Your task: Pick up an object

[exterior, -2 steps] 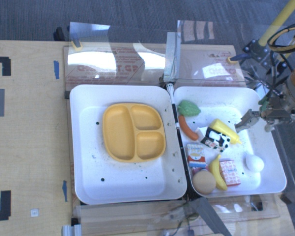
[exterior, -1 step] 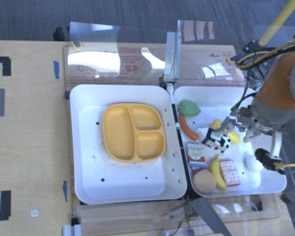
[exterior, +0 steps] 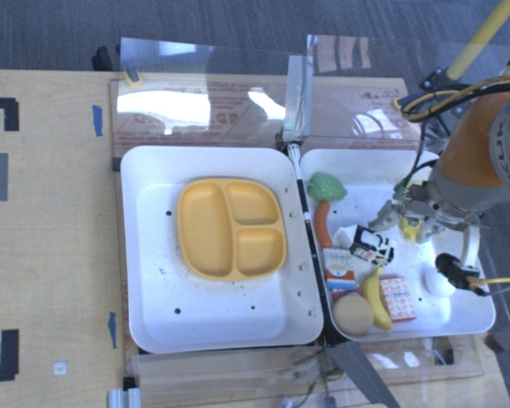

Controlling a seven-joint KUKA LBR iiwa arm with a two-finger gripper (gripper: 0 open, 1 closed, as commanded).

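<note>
The right bin point(exterior: 467, 317) holds several objects. An orange carrot point(exterior: 323, 221) with a green top point(exterior: 325, 187) lies along its left wall. A black-and-white item point(exterior: 371, 246) sits near the middle, with a small red-and-white carton point(exterior: 340, 270) below it. At the front lie a yellow banana point(exterior: 374, 300), a red-patterned box point(exterior: 397, 298) and a beige round object point(exterior: 352, 314). My gripper point(exterior: 395, 218) hangs over the bin's middle, just right of and above the black-and-white item. Nothing shows in its grasp.
The left bin point(exterior: 144, 313) carries a yellow divided plate point(exterior: 231, 228). Clear plastic panels point(exterior: 297, 100) stand behind both bins. The grey arm with its orange band point(exterior: 480, 143) covers the right bin's far right side, with yellow and black cables point(exterior: 442, 100) above.
</note>
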